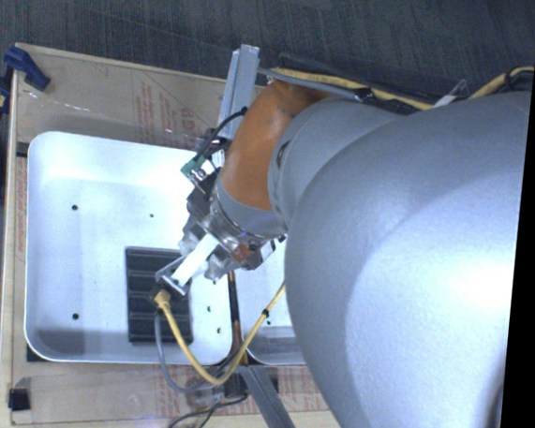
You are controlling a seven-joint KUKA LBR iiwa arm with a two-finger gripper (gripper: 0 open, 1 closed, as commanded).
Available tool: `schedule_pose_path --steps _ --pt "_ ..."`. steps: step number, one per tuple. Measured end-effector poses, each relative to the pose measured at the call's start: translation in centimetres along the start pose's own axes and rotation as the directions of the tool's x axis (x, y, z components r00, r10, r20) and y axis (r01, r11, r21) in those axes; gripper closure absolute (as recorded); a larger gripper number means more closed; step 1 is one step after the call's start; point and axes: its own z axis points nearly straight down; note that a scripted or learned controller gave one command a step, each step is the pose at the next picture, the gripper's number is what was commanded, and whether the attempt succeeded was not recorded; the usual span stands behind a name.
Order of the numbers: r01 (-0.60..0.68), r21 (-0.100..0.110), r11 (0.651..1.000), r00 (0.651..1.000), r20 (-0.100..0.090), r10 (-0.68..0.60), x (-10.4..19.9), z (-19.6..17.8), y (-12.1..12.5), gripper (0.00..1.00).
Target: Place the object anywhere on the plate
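arm [375, 266]: over left bin [58, 235] | jaws [175, 279]: above dark ridged plate [142, 295] | yellow cable [188, 351]: trailing

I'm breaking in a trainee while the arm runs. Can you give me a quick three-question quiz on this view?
1. True or false: the dark ribbed slab lies in the left bin.
2. Where is the gripper? A: over the slab's right part. B: over the bare bench outside the bins. C: over the left bin's far-left corner.
3. Fill in: the band above the wrist is ___.

Key: 1 true; 2 A; 3 orange.
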Motion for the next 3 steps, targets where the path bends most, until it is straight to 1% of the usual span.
schedule_pose_path --steps 1,2,3 --pt "0.292 0.004 0.957 0.957 0.003 -0.292 -1.3 3.9 4.4 1.0" --pt "-0.257 0.005 0.967 0.967 0.006 0.257 -4.3 4.0 3.4 1.0" --pt "-0.377 0.0 0.926 0.926 0.001 0.377 0.0 1.5 3.6 1.0"
